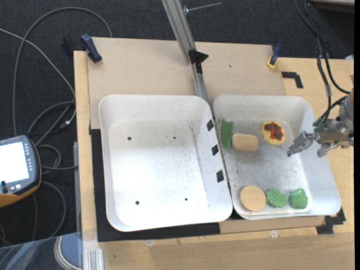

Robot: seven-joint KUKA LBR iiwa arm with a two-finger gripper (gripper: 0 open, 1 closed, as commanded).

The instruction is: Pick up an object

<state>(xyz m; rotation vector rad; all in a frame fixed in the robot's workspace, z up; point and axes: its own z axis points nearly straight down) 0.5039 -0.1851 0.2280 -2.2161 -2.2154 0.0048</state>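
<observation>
You get just the tip of the gripper [311, 142] at the right rim of the right bin [323, 176]; the arm behind it is cut off by the picture's right edge, and you cannot tell how its fingers stand. The handheld screen unit [17, 170] at far left is cropped by the left edge. The green block [226, 134] by the bins' divider and the small round topped piece [273, 132] are too small for you to identify.

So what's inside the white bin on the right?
Inside the right bin: a green block, tan loaf, little pizza, round cookie, two green toys. Nothing looks covered.
</observation>
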